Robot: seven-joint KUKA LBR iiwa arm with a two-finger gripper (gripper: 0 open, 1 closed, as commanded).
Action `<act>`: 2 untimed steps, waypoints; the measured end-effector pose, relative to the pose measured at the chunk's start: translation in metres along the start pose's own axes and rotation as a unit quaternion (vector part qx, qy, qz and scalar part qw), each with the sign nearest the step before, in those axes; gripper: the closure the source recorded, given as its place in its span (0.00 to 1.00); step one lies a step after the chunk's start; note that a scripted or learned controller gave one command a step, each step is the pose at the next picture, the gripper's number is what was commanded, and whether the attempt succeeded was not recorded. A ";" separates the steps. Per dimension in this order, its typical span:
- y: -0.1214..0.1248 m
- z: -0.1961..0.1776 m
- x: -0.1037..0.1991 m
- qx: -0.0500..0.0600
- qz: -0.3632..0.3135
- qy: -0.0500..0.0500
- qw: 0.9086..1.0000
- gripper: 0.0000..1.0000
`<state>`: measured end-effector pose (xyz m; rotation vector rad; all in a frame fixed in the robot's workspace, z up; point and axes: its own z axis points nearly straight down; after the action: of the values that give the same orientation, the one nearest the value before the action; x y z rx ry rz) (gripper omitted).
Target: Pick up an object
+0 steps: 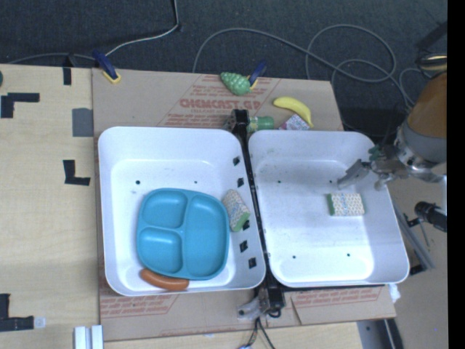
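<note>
The sponge (346, 204) lies flat near the right edge of the right bin (320, 264), alone, so it is easy to grab. The claw (354, 174) hangs just above it, reaching in over that edge. The claw looks spread apart with nothing in it. The blue plate (182, 233) sits in the left bin (120, 195).

Grey arm (425, 133) reaching in over the right bin's (378, 267) right rim, gripper (347, 178) low above that bin's floor, fingers spread apart
</note>
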<state>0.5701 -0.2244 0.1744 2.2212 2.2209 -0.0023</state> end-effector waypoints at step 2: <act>0.036 0.078 0.104 -0.008 -0.002 -0.001 1.000 0.00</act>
<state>0.6063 -0.1201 0.0957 2.2078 2.2153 0.0142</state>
